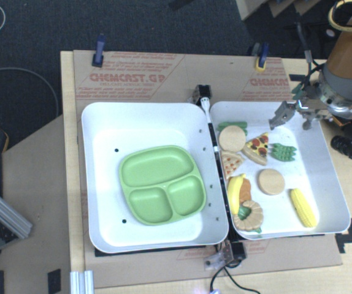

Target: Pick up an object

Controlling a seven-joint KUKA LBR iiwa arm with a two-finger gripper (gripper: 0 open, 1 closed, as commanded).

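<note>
The toys lie packed in the right bin (329, 164): nearest me a corn cob (303, 207) and a banana (234, 192) touching a heap of other bits, then a tan disc (271, 181) and pizza slices (257, 149) beside a green sprig (283, 152), so a grab here could easily nudge a neighbour or close on two pieces at once and slip. The left bin (96, 164) carries a green tray (162, 184). Farther back the claw (284, 114) hangs over the right bin's far edge with nothing in it, how wide it gapes I cannot tell, and beyond it the brown sheet on the bench (133, 75) reads "CHEMCAST" in red.
</note>
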